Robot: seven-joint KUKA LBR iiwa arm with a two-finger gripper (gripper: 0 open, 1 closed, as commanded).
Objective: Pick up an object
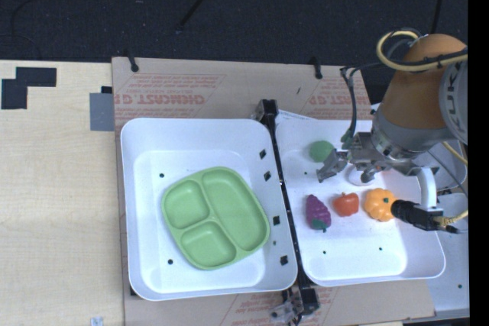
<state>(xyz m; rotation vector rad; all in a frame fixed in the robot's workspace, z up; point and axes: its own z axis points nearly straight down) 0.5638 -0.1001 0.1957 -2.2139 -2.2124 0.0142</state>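
one fixed camera looks down on my bench at a slant, far enough back to take in both white bins (pixel 137 164). my arm (pixel 416 99) enters from its right.

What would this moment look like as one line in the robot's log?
gripper: above right bin, holding nothing | nearest: green toy, red tomato | left bin: green plate
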